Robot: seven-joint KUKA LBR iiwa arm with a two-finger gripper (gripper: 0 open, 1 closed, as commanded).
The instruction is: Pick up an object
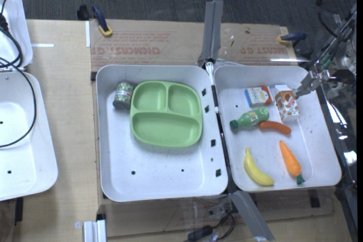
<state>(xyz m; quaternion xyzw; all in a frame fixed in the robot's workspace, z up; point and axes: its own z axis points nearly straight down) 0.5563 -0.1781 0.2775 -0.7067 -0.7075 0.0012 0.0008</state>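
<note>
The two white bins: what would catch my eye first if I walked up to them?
Probably the green divided plate in the left bin, with a small can beside its left edge. Then the toy food strewn in the right bin: a yellow banana, an orange carrot and a green bottle.

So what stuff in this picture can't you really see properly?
- Gripper, camera view: thin and blurry over the right bin's far corner, so its fingers can't be made out.
- Arm, camera view: cut off by the right edge.
- Small can in the left bin: label too small to read; the green divided plate sits right beside it.
- Carton and blue packet: printing too small to read.
</note>
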